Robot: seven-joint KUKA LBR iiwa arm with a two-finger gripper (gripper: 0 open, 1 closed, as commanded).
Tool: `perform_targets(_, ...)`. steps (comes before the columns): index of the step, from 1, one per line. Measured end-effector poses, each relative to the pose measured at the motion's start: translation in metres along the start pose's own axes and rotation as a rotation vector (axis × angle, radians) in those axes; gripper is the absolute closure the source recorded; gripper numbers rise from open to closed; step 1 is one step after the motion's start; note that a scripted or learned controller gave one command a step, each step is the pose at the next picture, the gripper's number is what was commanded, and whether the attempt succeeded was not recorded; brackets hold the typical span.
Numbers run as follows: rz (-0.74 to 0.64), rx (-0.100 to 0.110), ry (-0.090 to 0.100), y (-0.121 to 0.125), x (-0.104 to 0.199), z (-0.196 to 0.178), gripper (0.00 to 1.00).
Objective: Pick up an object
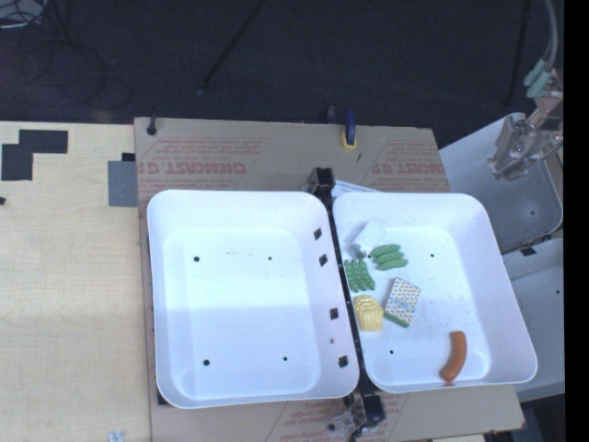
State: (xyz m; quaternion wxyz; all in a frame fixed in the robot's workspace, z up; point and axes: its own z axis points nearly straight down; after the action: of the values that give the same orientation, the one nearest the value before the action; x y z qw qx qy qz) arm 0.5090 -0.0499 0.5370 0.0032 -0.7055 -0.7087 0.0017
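- At the far left we see the pale wooden bench top [64, 274], with dark rectangular marks near its upper edge.
- Next comes a brown board [248, 159] with red print, lying under both bins.
- The left bin [161, 293] sits on that board; we see small dark dots on its white floor.
- A row of black clips [333, 284] runs down the seam where the two bins meet.
- The right bin [502, 274] touches the left one along that seam and holds all the loose objects.
- Close to the seam, in the right bin's left half, we see a small white piece [361, 238], a ridged green item [358, 273] below it, and a yellow corn-like item [368, 313] lower still.
- Just right of these lie a green pea pod [387, 256] and a tilted, speckled square block [401, 301] with a green edge, near the corn.
- Well apart, near the bin's lower right corner, lies an orange sausage-shaped item [453, 356].
- At the upper right, the gripper [515, 153] hangs outside the bins, above a grey surface [479, 168], well away from every object.
- We cannot tell how the tool is set; it is too small and blurred.
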Motion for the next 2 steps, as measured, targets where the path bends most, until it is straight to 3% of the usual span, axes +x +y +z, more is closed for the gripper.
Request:
perform_targets(1,-0.003,-0.003,-0.001,-0.034,0.066,0.000,1.00)
perform_targets(2,-0.002,0.001,-0.003,-0.032,0.129,0.042,1.00)
